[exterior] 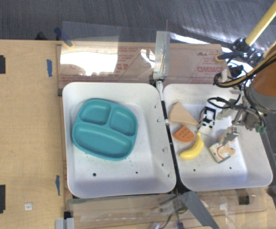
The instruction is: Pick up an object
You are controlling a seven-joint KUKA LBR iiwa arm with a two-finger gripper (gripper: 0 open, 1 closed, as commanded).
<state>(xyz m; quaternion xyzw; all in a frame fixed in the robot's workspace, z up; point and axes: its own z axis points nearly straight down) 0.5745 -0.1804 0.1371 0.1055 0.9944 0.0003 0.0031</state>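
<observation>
**Bench inspection: two bins, five items, one gripper**

The tan wooden bench top (pixel 23 128) carries two shallow white bins side by side.

Left white bin (pixel 76 175): one item. A teal plastic divided plate (pixel 104 130) with three compartments lies flat, upper left of the bin's centre. It has two smaller compartments on the far side and one long compartment on the near side.

Right white bin (pixel 242 173): four loose items.
- One tan wedge-shaped block (pixel 181 113) lies in the bin's upper left part, close to the wall shared with the left bin.
- One round orange toy food piece (pixel 184 134) lies directly below the wedge. The two are touching or very nearly so.
- One yellow toy banana (pixel 193 149) lies just right of and below the orange piece, its upper tip beside that piece.
- One small white-and-orange packet-like item (pixel 222 151) lies apart from the other three, right of the banana near the bin's middle. Its exact nature cannot be made out.

The grey arm with an orange band (pixel 269 80) enters from the right. One two-finger gripper (pixel 230 133) sits over the right bin, directly above the white-and-orange item and very close to it. Contact cannot be confirmed. Whether the gripper is spread or pressed together cannot be told, and no item is seen held in it.
</observation>
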